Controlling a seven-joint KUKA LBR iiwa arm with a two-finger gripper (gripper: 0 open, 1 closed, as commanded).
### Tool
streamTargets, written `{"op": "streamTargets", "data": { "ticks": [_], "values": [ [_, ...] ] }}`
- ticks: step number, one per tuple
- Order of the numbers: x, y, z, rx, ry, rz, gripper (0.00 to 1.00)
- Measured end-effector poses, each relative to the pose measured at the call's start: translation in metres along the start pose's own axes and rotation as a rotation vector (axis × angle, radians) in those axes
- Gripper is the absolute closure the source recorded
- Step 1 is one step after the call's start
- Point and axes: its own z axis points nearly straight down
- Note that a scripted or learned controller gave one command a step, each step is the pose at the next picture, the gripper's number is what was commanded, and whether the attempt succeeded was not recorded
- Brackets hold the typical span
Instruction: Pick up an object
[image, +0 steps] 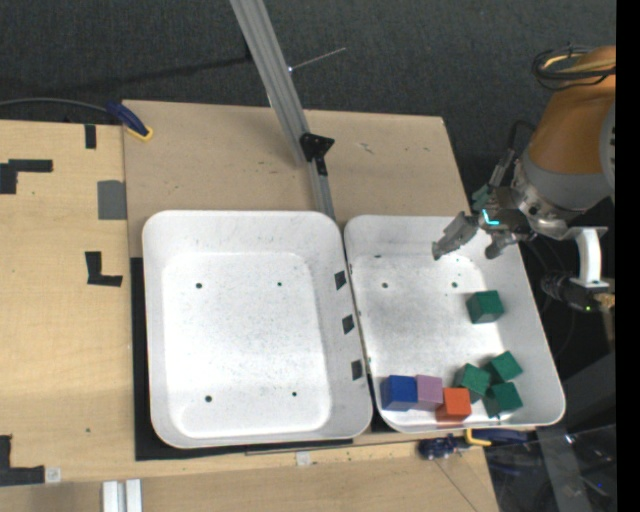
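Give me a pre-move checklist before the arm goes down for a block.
1. Gripper holds nothing: ok, no block between its fingers.
2. Fingers apart enough to take a block: ok, they look spread.
3. Gripper above the right bin: ok, over its upper part.
4. Free-standing target: ok, the lone green block sits apart from the others.
5. Corner cluster easy to grasp: not ok; the blue block, purple block and orange block crowd together by the rim.
6. Gripper directly over the lone green block: cannot tell.
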Motion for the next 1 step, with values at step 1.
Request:
{"op": "streamTargets", "data": {
  "ticks": [1],
  "values": [
    [0.0, 0.0009, -0.0029, -0.005, -0.001, -0.002, 0.0]
  ]
}}
